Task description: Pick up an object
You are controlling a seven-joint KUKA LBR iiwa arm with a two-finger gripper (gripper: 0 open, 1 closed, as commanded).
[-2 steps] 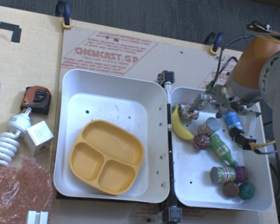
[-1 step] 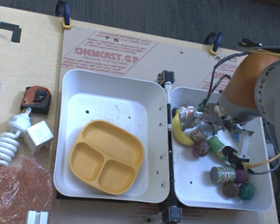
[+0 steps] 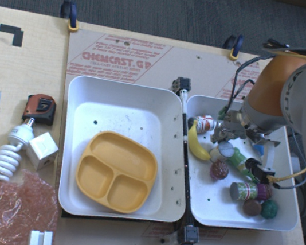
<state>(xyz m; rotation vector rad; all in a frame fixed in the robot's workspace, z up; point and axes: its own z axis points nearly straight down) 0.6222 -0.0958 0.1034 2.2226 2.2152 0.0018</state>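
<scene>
The right bin (image 3: pixel 281 225) holds several small items. A yellow banana (image 3: pixel 195 145) lies by its left wall, with a small red-labelled container (image 3: pixel 204 123) just above it. Further right are a dark red ball (image 3: pixel 219 170), a green bottle (image 3: pixel 244 163), a green can (image 3: pixel 248 191), a brown ball (image 3: pixel 252 207) and a teal ball (image 3: pixel 270 209). My gripper (image 3: pixel 227 137) hangs low over the upper middle of this bin, directly above the pale end of the green bottle and right of the banana. I see nothing held in it.
The left bin (image 3: pixel 81 101) holds a yellow divided plate (image 3: pixel 116 171). Left of the bins lie a tape measure (image 3: pixel 40 108), a spiral light bulb (image 3: pixel 9 154), a white cube (image 3: pixel 42 147) and pink wrap (image 3: pixel 22 208). Cables (image 3: pixel 283 176) trail over the right bin's right side.
</scene>
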